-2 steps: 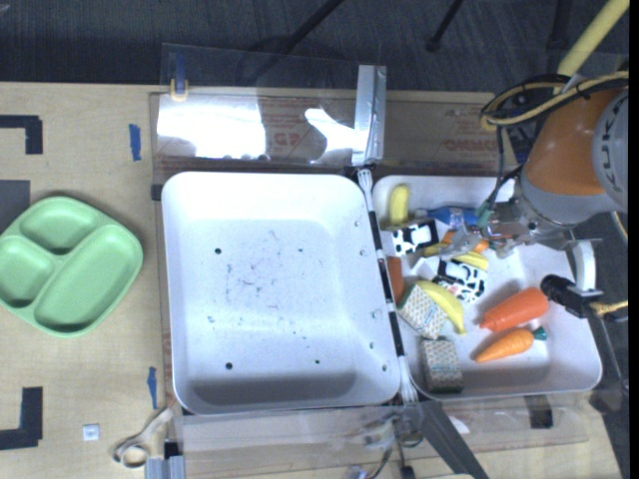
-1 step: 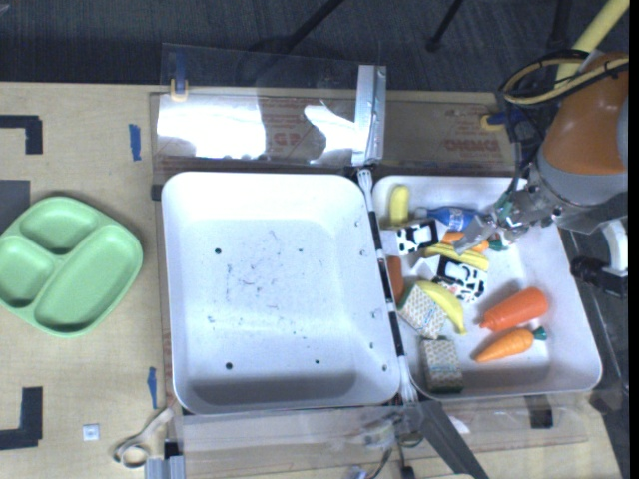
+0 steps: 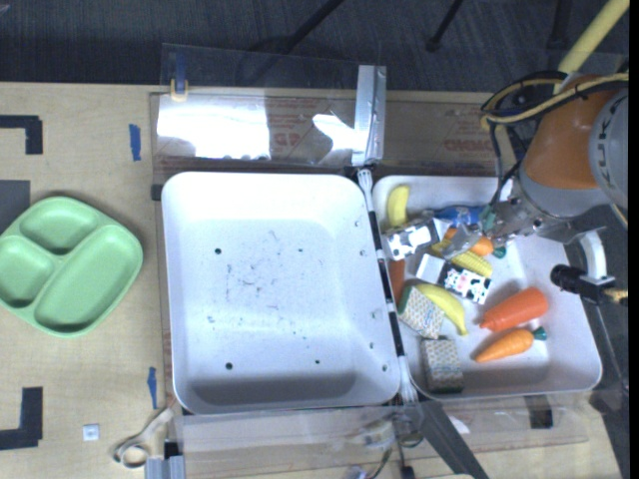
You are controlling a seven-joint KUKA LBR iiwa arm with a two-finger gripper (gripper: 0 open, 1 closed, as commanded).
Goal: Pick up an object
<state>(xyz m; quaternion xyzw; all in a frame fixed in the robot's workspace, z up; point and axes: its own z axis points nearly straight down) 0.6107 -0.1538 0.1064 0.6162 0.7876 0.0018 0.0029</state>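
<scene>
A wooden desk (image 3: 80,148) is carrying two shallow white bins side by side, with the left bin (image 3: 270,287) lying bare and the right bin (image 3: 569,367) holding a crowded heap of toy food. The grey arm (image 3: 574,148), orange-banded above the wrist, is reaching in from the right and hanging over the right bin's upper half. A green divided plate (image 3: 65,264) is sitting well apart on the desk's left side.

The gripper (image 3: 496,226) is hovering low over the clutter near the bin's top middle — its tip is blurred against the objects beneath, so whether it is released or clenched cannot be told, and nothing is visibly caught in it.

The likeliest candidates are lying just below and toward the camera from the gripper: a large orange carrot (image 3: 514,307) with its long axis running from lower left to upper right, and a smaller carrot (image 3: 506,344) just beside it on much the same slant. A yellow banana (image 3: 446,305) is lying to their left, touching a woven-looking block, and a second banana (image 3: 398,206) is standing off at the bin's upper left corner. Small printed cards or dice — possibly both — are sitting between them.
</scene>
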